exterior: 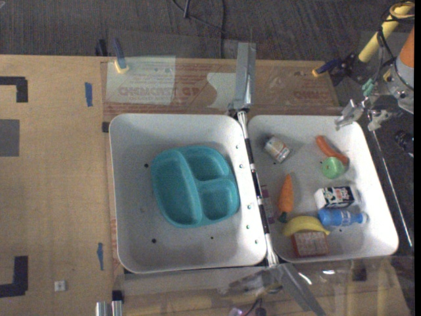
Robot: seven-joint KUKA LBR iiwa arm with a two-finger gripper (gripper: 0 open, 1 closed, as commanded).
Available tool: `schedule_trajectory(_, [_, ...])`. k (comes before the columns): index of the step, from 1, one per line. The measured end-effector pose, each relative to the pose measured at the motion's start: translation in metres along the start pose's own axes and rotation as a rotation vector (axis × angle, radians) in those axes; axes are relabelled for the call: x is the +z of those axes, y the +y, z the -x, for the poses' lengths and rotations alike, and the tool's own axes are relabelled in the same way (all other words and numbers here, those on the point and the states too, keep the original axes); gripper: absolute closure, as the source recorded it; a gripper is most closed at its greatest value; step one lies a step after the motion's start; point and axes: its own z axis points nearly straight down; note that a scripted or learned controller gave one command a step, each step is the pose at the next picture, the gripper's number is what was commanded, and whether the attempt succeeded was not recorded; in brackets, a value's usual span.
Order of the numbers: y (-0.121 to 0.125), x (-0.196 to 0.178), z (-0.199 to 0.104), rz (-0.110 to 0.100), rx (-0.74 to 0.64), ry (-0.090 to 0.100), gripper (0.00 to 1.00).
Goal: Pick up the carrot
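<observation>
Where the bench carries its two white bins side by side, the left bin [125,176] holds one teal plate [195,185] with three compartments, lying slightly askew near the middle. Seven things lie in the right bin [378,196]: one small can [277,149] on its side toward the back left; one carrot [285,195], orange and roughly upright in the picture, near the bin's left wall with its lower end just above the banana; a second orange, carrot-like piece [330,149], tilted, toward the back right and touching one green round thing [333,168] below it; one small carton [335,196] to the right of centre; one blue bottle [342,217] on its side just below the carton; one banana [305,226] curved along the front; and one reddish-brown block [310,243] touching the banana's underside. One gripper [366,110] hangs over the back right corner of that bin, well apart from the carrot (whether its jaws stand apart or together cannot be told at this angle), and nothing is seen between them.
</observation>
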Motion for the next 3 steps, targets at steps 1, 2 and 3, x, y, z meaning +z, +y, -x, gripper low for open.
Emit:
schedule_trajectory(1, [0.000, 0.000, 0.000, 0.000, 0.000, 0.000, 0.00])
schedule_trajectory(2, [-0.026, 0.105, -0.021, 0.002, -0.413, -0.001, 0.00])
schedule_trajectory(3, [-0.083, 0.129, -0.106, 0.012, -0.379, -0.006, 0.00])
